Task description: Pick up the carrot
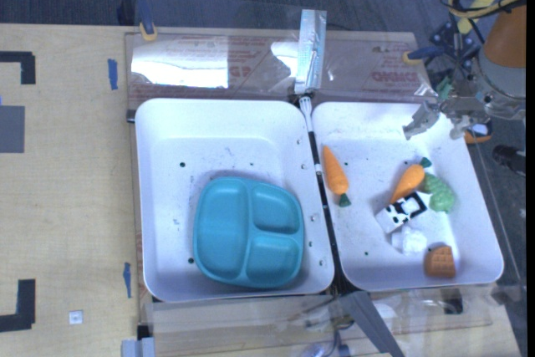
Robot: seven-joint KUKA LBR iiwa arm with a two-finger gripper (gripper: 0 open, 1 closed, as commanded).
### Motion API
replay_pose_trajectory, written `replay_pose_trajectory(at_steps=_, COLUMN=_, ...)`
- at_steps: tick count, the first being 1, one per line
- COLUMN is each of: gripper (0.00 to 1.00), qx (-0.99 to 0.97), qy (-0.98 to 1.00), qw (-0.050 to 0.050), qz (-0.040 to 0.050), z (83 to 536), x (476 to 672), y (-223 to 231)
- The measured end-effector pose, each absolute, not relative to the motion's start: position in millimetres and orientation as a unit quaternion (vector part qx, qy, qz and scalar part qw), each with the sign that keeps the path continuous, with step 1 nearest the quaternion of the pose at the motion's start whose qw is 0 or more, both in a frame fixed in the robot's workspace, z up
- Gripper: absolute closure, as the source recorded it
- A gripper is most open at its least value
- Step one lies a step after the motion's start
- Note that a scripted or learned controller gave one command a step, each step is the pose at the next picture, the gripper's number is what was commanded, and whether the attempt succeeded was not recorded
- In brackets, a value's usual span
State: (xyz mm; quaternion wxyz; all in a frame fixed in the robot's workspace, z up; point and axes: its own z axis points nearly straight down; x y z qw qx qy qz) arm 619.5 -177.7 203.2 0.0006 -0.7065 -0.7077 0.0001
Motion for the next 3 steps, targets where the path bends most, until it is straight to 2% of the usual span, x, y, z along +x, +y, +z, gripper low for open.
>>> replay_pose_trajectory(at_steps=1, gripper=0.0, qx=-0.676, qy=-0.737, qw=0.003, qz=0.0013, z=110.8, x=649.9, y=-209.9)
replay_pose_trajectory(at_steps=2, gripper=0.0, qx=-0.709, qy=-0.705, qw=0.001, qz=-0.0032, z=87.0, x=603.2, y=-199.4)
replay_pose_trajectory(at_steps=3, gripper=1.0, qx=-0.71, qy=-0.705, qw=-0.003, qz=-0.0029, z=98.6, x=604.5, y=-201.2)
